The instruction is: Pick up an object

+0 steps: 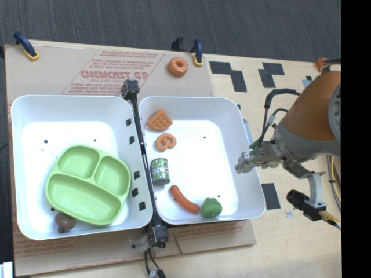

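Camera view: my gripper point(243, 165) hangs at the right bin's point(232, 106) right wall, over the rim, well apart from every object inside.
Grip state: whether my tool stands apart or together I cannot tell; nothing is seen clamped in it.
Right bin contents: waffle point(159, 121) at the top left, pretzel point(166, 142) just below it, can point(160, 171) by the left wall, sausage point(184, 200) and green pepper point(211, 207) near the bottom edge, touching or nearly so.
Left bin: green tray point(88, 183), with a brown lump point(65, 222) at its lower corner.
Bench: donut point(178, 66) lies outside both bins.
Nearest target: pepper, I judge, closest to my wrist.
Handling: likely a light plastic toy, stiff, rounded and smooth, so it may squirt out of a pinch.
Hold: across its widest middle, coming straight down, clear of the sausage.
Alternative: the sausage, across its narrow body, should slip less.
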`<state>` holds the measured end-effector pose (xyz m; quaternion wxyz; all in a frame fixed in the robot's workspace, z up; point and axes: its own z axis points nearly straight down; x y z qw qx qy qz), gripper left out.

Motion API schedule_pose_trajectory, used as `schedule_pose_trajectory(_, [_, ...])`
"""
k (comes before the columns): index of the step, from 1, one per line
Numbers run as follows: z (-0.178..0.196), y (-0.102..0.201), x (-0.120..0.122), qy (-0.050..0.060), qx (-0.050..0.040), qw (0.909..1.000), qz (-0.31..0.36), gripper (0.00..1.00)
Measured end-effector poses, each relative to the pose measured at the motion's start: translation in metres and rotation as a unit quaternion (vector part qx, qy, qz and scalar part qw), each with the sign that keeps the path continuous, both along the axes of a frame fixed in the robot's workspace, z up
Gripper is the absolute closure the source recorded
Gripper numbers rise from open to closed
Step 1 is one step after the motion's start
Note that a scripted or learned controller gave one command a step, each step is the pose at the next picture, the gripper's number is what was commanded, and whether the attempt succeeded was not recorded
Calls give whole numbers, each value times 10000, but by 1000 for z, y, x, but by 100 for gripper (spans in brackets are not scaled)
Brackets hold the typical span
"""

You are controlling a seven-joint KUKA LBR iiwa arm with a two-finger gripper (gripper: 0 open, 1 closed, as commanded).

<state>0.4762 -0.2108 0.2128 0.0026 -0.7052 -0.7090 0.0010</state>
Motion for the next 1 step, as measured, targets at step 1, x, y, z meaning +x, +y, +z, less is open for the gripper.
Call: schedule_pose_trajectory(1, [-1, 0, 0, 4, 3, 10000, -1, 100])
